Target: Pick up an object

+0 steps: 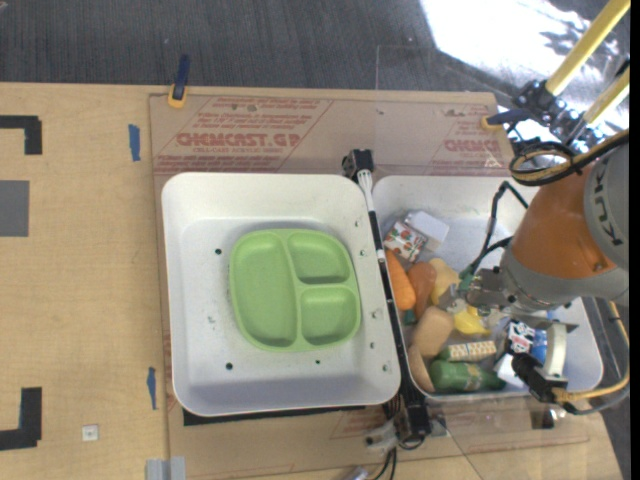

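Camera view is showing the hand (pixel 478 290) hanging low over the right bin (pixel 590 363), among toy food; I cannot tell its state. Nearest, a yellow piece (pixel 468 319) is lying: light, stiff, smooth plastic, probably best pinched across its narrow middle.

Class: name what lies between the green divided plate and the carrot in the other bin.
In the camera view: bare white floor of the left bin, then the adjoining bin walls, between the green plate and the carrot.
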`<state>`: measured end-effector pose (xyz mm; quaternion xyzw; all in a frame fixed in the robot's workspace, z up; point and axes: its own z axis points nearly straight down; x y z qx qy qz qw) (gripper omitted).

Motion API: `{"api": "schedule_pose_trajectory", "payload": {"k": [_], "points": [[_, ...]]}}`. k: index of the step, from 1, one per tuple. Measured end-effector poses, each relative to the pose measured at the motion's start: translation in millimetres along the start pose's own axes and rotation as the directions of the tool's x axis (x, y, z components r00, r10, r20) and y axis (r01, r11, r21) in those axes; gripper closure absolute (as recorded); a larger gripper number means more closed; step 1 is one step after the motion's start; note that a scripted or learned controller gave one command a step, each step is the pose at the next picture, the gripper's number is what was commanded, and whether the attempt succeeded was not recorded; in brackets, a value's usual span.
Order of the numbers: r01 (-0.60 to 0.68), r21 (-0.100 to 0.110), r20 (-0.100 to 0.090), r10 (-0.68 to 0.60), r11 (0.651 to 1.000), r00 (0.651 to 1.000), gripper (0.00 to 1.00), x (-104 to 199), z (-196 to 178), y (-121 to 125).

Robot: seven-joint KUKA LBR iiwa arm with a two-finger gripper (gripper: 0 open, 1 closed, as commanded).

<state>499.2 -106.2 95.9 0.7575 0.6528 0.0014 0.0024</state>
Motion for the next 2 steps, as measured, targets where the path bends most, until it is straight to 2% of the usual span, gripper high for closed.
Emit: {"api": "schedule_pose_trajectory", "payload": {"k": [1,2], "points": [[-0.004,-0.007,0.004,0.004,1.0,1.0,1.0,-1,-11,1],[0.046,0.0,-0.005,-0.046,0.999,0.999,1.0,70,-92,49]]}}
